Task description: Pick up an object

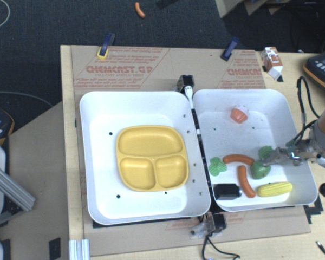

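The right bin (276,104) holds several toy foods. A pink-orange piece (239,114) lies near its back. Toward the front are two red sausages (238,159) (246,181), a leafy green piece (217,167), a green pepper (260,170), a yellow corn cob (274,189) and a black block (227,191). My gripper (276,155) reaches in low over the bin's right side. Its tip is at a small green piece (266,152), just above the pepper. Nothing is visibly lifted.
The left bin (97,123) carries a yellow divided plate (151,157). A black divider (194,118) runs between the bins. Clamps (104,46) and a small box (271,60) sit on the cardboard behind them. Cables (302,99) hang at the right.
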### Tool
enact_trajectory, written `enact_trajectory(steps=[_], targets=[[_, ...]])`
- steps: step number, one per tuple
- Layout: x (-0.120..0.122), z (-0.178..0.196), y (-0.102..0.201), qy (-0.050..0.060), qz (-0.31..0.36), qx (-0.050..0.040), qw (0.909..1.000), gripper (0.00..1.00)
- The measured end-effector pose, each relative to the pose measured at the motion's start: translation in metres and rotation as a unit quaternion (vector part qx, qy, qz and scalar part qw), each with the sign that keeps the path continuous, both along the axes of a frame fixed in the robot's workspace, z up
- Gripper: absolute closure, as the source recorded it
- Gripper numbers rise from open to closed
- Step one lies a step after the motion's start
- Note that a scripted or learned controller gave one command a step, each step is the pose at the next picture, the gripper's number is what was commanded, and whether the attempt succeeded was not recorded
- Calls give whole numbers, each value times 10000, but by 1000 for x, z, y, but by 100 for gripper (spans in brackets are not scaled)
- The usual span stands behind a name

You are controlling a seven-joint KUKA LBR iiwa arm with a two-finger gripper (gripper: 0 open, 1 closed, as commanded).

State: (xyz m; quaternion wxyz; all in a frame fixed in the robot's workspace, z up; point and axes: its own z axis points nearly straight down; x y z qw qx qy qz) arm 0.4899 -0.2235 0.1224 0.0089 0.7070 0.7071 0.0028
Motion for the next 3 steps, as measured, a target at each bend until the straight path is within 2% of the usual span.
enact_trajectory(steps=[1, 2, 3], targets=[[1, -7, 0, 1, -3, 10, 10000, 0], [3, 5, -1, -35, -13, -3, 10000, 100], [10, 52, 5, 53, 11, 26, 10000, 100]])
